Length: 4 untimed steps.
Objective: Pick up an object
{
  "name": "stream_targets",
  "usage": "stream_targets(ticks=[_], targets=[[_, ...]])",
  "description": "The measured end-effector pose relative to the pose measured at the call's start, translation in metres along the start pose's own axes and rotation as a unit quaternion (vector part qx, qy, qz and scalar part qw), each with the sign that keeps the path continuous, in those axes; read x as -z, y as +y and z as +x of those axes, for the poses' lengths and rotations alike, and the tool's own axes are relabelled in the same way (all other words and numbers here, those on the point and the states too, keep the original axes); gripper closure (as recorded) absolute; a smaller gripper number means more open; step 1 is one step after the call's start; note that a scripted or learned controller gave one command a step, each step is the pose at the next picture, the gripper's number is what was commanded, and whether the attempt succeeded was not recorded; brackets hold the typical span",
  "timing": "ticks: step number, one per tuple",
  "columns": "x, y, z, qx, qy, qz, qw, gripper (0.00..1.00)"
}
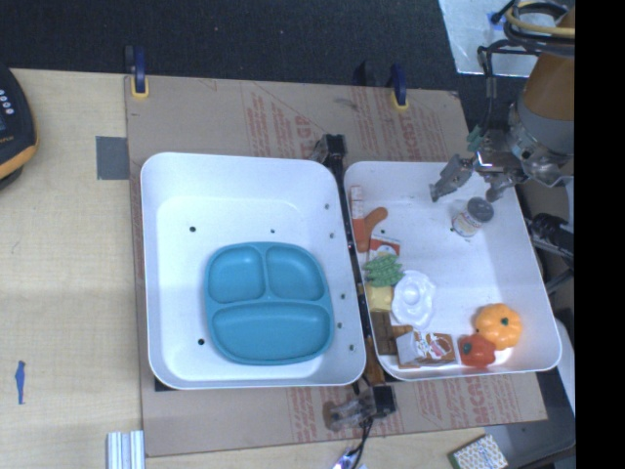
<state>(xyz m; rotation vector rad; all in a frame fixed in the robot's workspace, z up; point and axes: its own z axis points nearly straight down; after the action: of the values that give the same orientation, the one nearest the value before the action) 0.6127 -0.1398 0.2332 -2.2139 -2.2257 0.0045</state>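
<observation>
My gripper (476, 186) hangs over the far right part of the right bin (508, 262), its fingers spread apart and nothing between them. Just below it lies a small clear jar with a grey lid (471, 216). Along the bin's left side lie a carrot-like orange piece (369, 227), a green leafy toy (383, 269), a white crumpled thing (413, 298) and a brown block (383, 335). At the near edge sit a printed packet (433, 348), a red tomato (477, 351) and an orange pumpkin (499, 325).
The left bin (176, 223) holds a blue three-compartment plate (269, 302). Both bins rest on a cardboard sheet (244, 115) clamped at the far edge. A black and yellow device (12, 125) lies at the far left of the bench.
</observation>
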Motion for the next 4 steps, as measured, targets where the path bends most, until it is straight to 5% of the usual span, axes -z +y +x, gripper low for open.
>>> stream_targets(ticks=[1,2,3,4], targets=[[-0.106,0.020,0.046,0.002,0.001,0.005,1.0000,0.00],[-0.040,-0.141,0.087,-0.001,0.002,0.003,1.0000,0.00],[-0.144,-0.096,0.033,-0.003,-0.002,0.000,1.0000,0.00],[-0.140,-0.025,0.033,0.000,0.000,-0.003,1.0000,0.00]])
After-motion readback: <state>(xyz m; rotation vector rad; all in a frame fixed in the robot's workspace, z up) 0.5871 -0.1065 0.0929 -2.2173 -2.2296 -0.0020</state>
